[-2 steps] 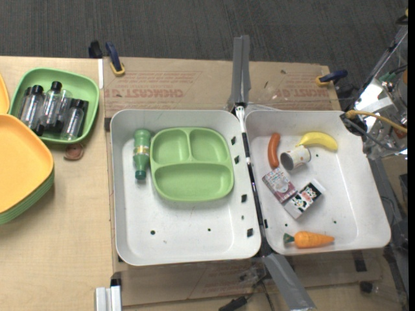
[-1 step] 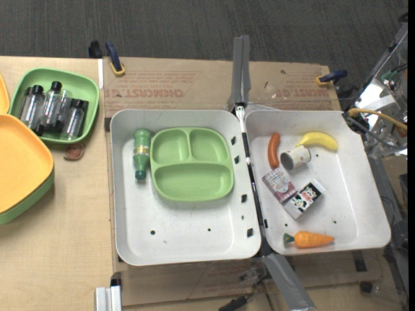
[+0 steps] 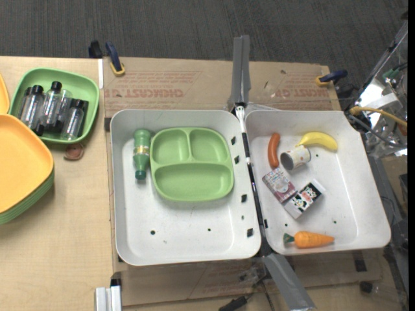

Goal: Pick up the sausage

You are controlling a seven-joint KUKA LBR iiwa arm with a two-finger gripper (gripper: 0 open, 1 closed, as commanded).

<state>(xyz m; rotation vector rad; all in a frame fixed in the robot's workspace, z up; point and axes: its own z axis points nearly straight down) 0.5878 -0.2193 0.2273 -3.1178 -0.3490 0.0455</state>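
The sausage (image 3: 273, 149) is a short orange-red link lying nearly upright in the picture, in the right bin (image 3: 363, 173) near its upper left part. Just to its right a small white cup (image 3: 295, 158) lies on its side, almost touching it. A yellow banana (image 3: 319, 140) curves above and to the right of the cup.
Also in the right bin: a pink-and-white packet (image 3: 279, 184), a black-and-white box (image 3: 305, 199), and a toy carrot (image 3: 309, 240) near the front edge. The left bin (image 3: 130, 238) holds a green divided plate (image 3: 191, 163) and a green bottle (image 3: 141, 153). Left of the bins, a green tray of bottles (image 3: 53, 105) and orange plates (image 3: 23, 170).
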